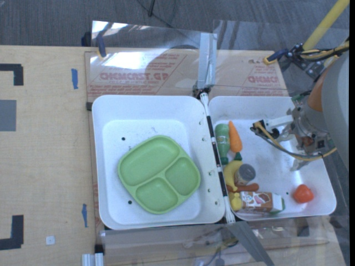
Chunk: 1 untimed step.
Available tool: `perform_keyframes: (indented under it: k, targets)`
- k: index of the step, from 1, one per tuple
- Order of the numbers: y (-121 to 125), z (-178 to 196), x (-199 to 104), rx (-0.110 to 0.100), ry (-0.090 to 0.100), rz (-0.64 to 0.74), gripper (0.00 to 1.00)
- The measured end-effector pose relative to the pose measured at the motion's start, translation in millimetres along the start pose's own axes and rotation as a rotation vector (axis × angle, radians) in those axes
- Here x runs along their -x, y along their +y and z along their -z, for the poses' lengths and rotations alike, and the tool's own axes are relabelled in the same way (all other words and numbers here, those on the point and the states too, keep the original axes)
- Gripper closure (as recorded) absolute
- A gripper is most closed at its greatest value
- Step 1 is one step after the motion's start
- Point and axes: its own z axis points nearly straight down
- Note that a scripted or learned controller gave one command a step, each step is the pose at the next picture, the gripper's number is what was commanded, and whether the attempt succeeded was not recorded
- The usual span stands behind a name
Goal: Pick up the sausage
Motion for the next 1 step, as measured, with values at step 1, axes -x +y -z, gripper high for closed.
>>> perform_keyframes:
  k: [1]
  targets:
    - [-52.2,0.8,-19.1,0.001,0.002,0.128,0.0]
